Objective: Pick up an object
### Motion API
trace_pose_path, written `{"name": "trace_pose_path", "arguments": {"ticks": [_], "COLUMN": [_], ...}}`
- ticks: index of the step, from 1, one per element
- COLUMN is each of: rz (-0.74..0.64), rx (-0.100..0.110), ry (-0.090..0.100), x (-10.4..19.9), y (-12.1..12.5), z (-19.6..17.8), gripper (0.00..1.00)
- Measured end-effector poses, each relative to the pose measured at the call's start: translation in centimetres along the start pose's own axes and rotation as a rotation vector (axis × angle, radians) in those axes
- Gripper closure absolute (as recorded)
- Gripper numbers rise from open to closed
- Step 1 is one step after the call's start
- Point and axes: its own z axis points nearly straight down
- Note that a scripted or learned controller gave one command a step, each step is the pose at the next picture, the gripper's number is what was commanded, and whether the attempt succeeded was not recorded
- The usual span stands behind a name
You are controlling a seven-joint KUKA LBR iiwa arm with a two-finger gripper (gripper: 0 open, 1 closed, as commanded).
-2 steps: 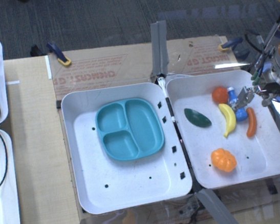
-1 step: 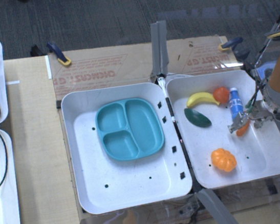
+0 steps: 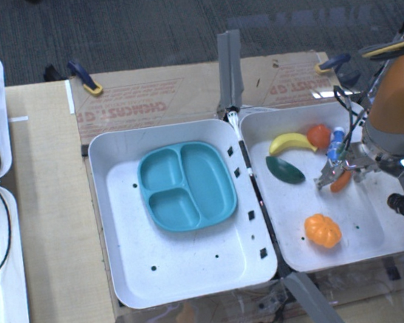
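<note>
While the grey arm (image 3: 395, 104) reaches into the right bin (image 3: 370, 241) from its right side, the claw (image 3: 332, 176) sits low near the middle of that bin, right over a small orange-red object (image 3: 341, 180), though whether it is spread or pinching I cannot tell. Toward the bin's far edge lie a yellow banana (image 3: 292, 142), a red fruit (image 3: 319, 135) and a dark green piece (image 3: 286, 170), with an orange pepper (image 3: 322, 230) near the front edge. A teal divided plate (image 3: 187, 185) rests centrally in the left bin (image 3: 129, 279).
</note>
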Motion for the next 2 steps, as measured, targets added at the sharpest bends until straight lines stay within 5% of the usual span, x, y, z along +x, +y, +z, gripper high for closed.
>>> {"name": "trace_pose_path", "arguments": {"ticks": [1,2], "rz": [0.004,0.0], "rx": [0.001,-0.001], "ry": [-0.001,0.0], "x": [-0.1,8.9], "y": [0.0,0.6], "z": [-0.9,-12.5], "gripper": [1.0,1.0]}}
